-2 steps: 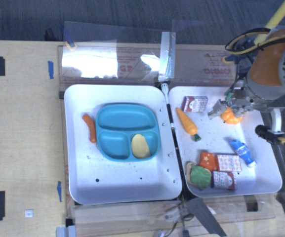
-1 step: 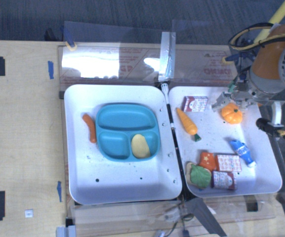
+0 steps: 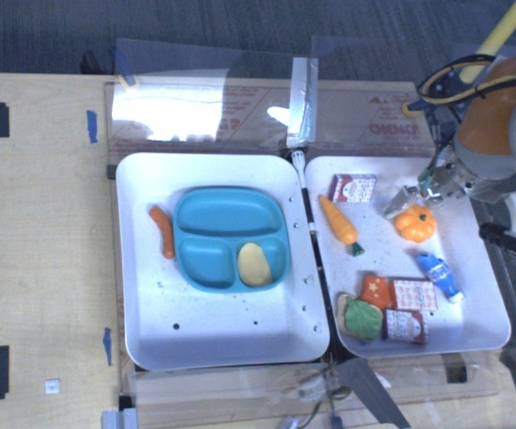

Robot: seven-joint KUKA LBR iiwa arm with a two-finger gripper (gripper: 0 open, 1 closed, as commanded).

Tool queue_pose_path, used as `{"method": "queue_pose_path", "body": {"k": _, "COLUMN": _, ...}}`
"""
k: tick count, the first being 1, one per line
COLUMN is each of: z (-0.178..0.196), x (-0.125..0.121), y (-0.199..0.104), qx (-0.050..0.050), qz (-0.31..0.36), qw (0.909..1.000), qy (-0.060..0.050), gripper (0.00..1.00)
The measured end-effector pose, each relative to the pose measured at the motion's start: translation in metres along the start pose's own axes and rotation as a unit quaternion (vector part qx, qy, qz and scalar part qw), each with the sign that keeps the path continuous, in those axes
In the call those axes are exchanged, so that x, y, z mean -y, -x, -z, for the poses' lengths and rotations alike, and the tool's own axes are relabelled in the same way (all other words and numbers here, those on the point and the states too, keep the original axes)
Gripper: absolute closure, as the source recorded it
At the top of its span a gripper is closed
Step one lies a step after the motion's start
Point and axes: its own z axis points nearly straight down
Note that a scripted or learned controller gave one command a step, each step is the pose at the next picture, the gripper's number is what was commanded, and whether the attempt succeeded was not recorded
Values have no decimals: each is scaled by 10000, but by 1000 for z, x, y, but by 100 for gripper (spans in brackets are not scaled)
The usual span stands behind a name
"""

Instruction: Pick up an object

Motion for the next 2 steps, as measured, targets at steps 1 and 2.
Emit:
{"method": "queue_pose_path", "body": {"k": 1, "z": 12, "x": -1, "y": 0, "qx": 12, "qz": 0, "qw": 10000, "qy": 20, "gripper": 100}}
{"method": "queue_pose_path", "body": {"k": 2, "z": -1, "x": -29, "y": -31, "qx": 2, "qz": 191, "qw": 9998, "qy": -3, "gripper": 100}}
